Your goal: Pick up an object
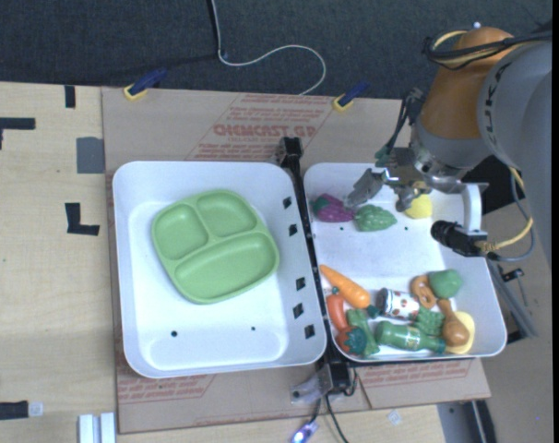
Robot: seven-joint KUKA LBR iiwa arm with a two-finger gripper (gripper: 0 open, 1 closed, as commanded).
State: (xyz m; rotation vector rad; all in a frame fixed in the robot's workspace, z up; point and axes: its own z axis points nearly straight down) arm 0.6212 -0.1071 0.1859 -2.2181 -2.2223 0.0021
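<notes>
My gripper (383,190) hangs over the back of the right bin (404,257), its two fingers spread open with nothing between them. Just below the fingertips lies a green leafy toy vegetable (374,218). A purple grape bunch (331,209) lies to its left, close to the bin wall. A yellow toy (419,207) sits right beside the gripper's right finger, partly hidden by it.
At the right bin's front lie an orange carrot (346,286), a white-and-red can (399,305), a donut (424,292), a green round fruit (446,282), a cucumber (409,338) and an orange pear (457,329). The left bin (141,340) holds a green divided plate (217,245).
</notes>
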